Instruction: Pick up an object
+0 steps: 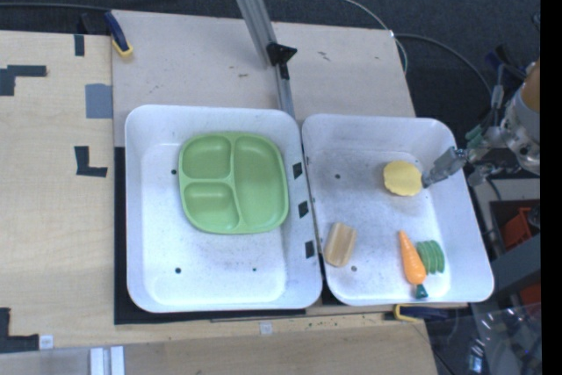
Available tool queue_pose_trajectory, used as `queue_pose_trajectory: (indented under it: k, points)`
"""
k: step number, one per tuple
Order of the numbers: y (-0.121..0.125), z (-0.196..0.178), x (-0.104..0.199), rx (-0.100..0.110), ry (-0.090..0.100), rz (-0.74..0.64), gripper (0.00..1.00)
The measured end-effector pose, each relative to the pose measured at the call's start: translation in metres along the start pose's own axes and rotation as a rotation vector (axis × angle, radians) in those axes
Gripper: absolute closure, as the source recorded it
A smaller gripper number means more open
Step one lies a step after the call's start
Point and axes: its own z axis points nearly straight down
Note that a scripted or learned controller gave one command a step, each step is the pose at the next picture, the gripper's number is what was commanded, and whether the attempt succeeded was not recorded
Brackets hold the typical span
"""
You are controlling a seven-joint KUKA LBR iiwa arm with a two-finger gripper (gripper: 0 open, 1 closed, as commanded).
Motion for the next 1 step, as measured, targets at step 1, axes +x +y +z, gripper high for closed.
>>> queue_pose_trajectory:
  k: [1]
  points:
    - [-0.0001,0.0000,-0.0001,0.000,0.000,0.000,0.00]
